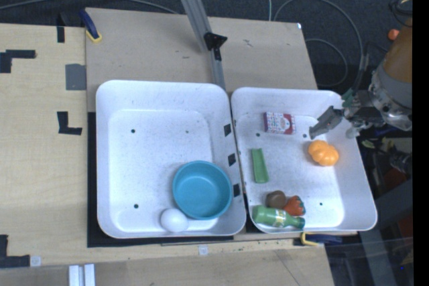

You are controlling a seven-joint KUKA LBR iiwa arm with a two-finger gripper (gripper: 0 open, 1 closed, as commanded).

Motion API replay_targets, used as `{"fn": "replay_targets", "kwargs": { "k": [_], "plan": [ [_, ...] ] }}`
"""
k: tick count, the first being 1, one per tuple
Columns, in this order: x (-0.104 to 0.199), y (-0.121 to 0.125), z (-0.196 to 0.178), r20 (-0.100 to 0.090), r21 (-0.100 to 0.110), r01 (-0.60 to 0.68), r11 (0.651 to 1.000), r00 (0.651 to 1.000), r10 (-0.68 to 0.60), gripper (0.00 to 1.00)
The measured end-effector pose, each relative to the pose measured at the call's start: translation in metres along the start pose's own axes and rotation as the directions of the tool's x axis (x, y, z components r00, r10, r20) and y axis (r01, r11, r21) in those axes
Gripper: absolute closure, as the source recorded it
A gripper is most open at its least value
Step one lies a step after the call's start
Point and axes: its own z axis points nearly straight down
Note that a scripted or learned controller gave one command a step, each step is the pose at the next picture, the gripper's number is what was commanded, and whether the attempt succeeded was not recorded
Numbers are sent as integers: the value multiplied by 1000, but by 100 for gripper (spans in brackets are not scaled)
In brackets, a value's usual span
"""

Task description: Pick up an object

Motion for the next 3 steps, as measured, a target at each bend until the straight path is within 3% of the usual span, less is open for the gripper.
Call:
{"fn": "replay_targets", "kwargs": {
  "k": [1,3],
  "plan": [
    [0,0,0,0,-1,0,1000,1000,0,0],
    [4,3,127,-1,7,-2,1000,1000,2,0]
  ]
}}
